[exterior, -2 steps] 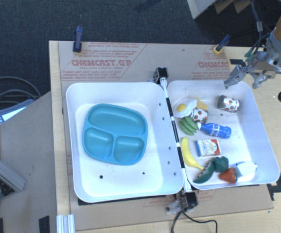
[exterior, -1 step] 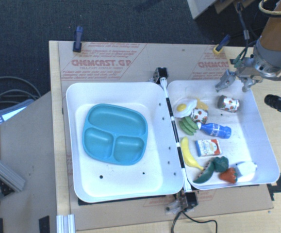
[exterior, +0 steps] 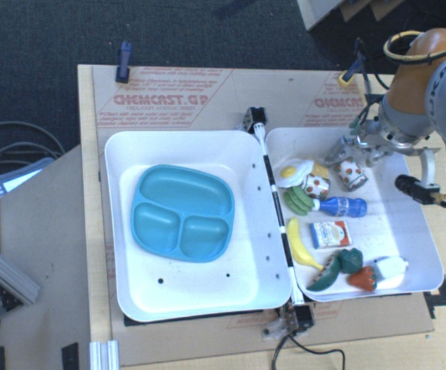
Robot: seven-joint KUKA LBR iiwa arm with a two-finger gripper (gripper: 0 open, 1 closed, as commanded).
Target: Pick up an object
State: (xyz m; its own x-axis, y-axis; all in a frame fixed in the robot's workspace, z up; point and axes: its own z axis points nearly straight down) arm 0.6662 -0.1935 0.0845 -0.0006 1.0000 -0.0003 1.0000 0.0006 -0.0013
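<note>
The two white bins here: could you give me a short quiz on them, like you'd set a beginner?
1. True or false: the blue divided tray lies in the right bin.
2. Which lies nearest the divider between the bins: A) banana B) blue bottle C) red-and-white ball?
3. Over which bin is the gripper?

Key: 1 false, it lies in the left bin. 2 A. 3 right.
</note>
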